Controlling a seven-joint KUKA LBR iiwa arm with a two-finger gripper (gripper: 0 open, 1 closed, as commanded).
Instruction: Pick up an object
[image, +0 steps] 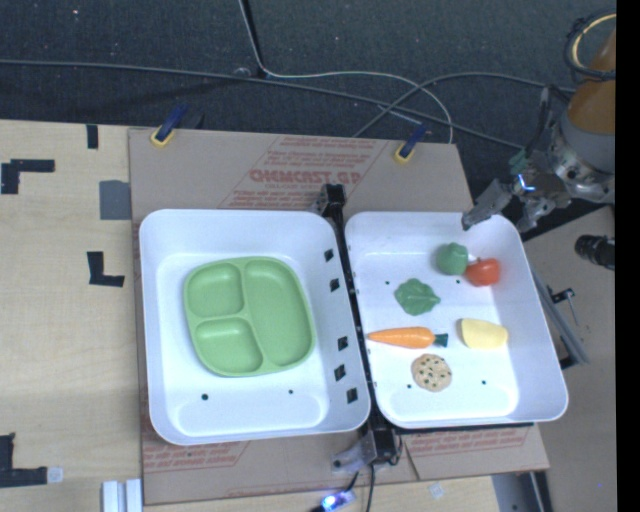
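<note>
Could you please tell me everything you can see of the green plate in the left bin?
The green plate is pale green and looks like smooth plastic, a rounded rectangle with three hollows: two smaller ones on its left side, one above the other, and a longer one along its right. It lies flat and right way up on the floor of the left bin, roughly in the middle and turned slightly askew. Nothing lies on it, and it touches only the bin floor.

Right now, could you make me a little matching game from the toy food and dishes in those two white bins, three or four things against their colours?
Things:
1. divided plate
2. carrot
3. tomato
4. cookie

Colours:
A. red
B. tan with dark chips
C. light green
D. orange

Pairs: 1-C, 2-D, 3-A, 4-B
</note>
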